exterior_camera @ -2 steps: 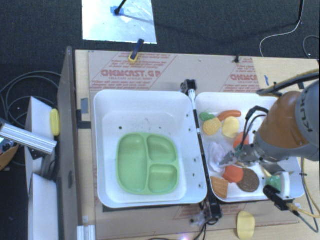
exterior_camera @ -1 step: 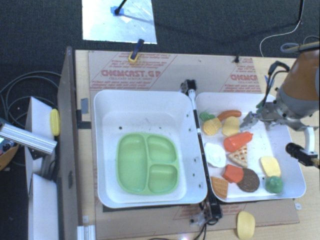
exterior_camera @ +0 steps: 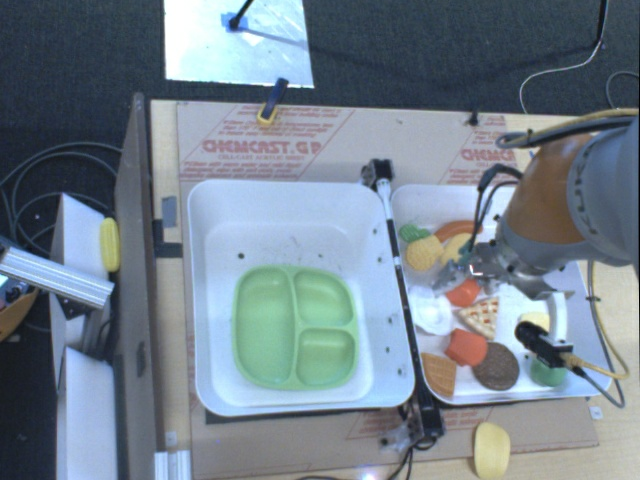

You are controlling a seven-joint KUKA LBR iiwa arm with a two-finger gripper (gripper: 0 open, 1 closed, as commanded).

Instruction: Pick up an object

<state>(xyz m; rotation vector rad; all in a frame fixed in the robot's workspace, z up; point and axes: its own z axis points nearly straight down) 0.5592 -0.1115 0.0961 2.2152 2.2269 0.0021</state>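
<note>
Pincer [exterior_camera: 468,268] low in right bin [exterior_camera: 590,383], over orange piece [exterior_camera: 463,292]; opening indiscernible. Reach step; next: close, lift.

Red print runs across the pale board [exterior_camera: 300,133] that lies under both bins, in the upper middle of the frame. The largest line, just above the left bin, looks like "CHEMCAST GP" in outlined capitals. Smaller red lines sit above it, set at a slant, too fine to make out. A second run of the same red lettering shows at the upper right of the board, near the arm, partly cut off and unreadable. Nothing else carries legible writing.
</note>
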